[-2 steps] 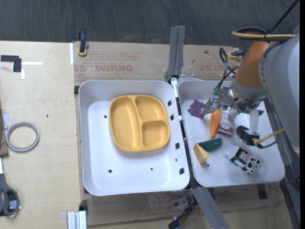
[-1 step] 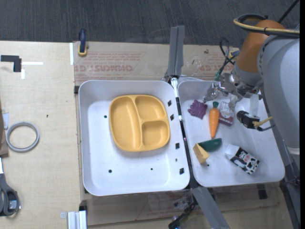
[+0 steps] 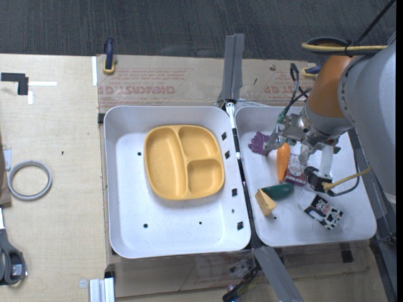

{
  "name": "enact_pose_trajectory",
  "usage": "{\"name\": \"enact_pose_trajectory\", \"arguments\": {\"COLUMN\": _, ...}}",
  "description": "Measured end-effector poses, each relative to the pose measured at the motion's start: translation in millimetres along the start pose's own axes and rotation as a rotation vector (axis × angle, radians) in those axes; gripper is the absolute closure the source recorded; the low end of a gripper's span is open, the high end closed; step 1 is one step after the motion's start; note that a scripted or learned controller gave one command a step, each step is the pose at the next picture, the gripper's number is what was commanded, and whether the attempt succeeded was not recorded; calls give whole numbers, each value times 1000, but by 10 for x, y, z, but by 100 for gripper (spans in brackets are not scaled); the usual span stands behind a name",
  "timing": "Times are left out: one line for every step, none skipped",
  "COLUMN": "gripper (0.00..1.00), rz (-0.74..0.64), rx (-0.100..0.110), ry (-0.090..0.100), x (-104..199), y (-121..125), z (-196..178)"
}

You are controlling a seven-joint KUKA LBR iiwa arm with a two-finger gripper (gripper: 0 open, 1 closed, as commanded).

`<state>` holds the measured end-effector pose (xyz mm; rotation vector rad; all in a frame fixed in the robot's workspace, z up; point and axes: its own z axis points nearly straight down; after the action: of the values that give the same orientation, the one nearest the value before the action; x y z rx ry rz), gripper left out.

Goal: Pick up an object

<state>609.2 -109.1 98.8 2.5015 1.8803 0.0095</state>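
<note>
Over the right bin point(image 3: 352, 228) the gripper point(image 3: 296, 145) hangs low in the clutter, and whether its jaws stand apart or together I cannot tell. The worry: the purple piece point(image 3: 257, 143) just left of the jaws and the green piece point(image 3: 278, 191) below crowd the orange carrot point(image 3: 283, 160), so a closing grasp may nudge or pinch a neighbour. The carrot lies directly under the jaws, slightly left.

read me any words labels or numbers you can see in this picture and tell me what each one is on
Cardboard sheet behind the bins: red printed lettering, upside down and mirrored from this view, too blurred to read.
Small black and white box in the right bin: markings too small to read.
Nothing else carries legible text.
</note>
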Motion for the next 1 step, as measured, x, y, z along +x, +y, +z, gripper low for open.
{"name": "enact_pose_trajectory", "arguments": {"gripper": 0, "rz": 2, "rx": -2, "ry": 2, "x": -43, "y": -42, "z": -2}}
